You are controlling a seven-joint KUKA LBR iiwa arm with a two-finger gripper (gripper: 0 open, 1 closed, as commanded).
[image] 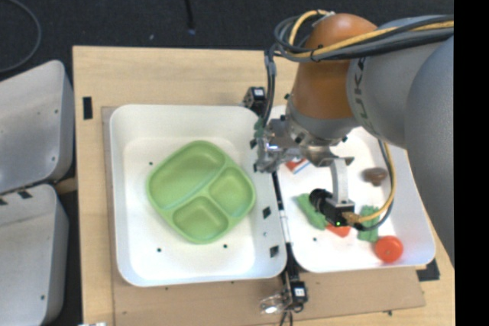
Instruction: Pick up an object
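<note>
My gripper (296, 156) hangs under the orange-banded wrist, low over the left part of the right bin (405, 259). A small red, white and blue item (298, 163) shows just beneath it. A green piece (310, 211) lies a little nearer the front, with a small red piece (341, 230) beside it. An orange-red ball (388, 249) rests near the bin's front right corner. A brown lump (374, 176) lies toward the right wall. The wrist hides the back of this bin.
The left bin (130, 256) holds a light green divided plate (200, 191) near its middle. A ridge (280, 225) separates the two bins. Another bit of green (368, 211) lies close to the ball.
</note>
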